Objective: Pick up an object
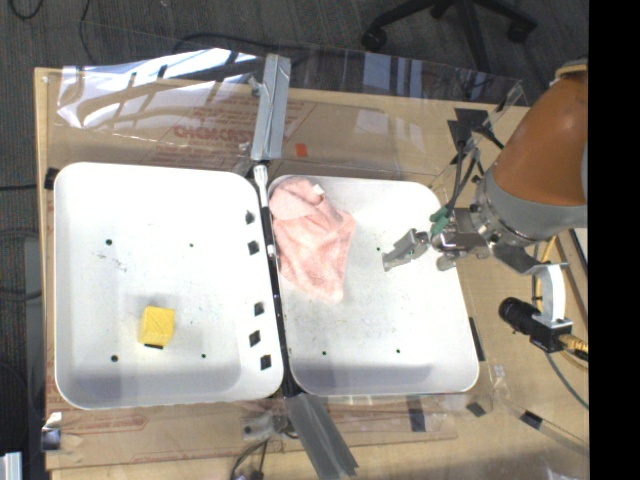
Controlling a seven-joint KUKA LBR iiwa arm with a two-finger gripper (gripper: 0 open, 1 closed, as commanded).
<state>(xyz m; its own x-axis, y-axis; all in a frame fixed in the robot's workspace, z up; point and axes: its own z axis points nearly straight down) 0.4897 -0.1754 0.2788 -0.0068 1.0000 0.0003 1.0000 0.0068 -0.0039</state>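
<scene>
A crumpled pink cloth (312, 238) lies in the right bin (420, 363), against its left wall near the far corner. A small yellow block (157, 326) rests in the left bin (90, 208), toward its front left. My gripper (400, 250) hangs over the right bin's middle right, well right of the cloth and apart from it. Nothing is between its fingers. The grey and orange arm (540, 158) enters from the right.
A metal divider strip (268, 268) with black clips runs between the two bins. Clear plastic sheeting (190, 98) covers the bench behind them. The right bin's floor in front of the gripper is bare white.
</scene>
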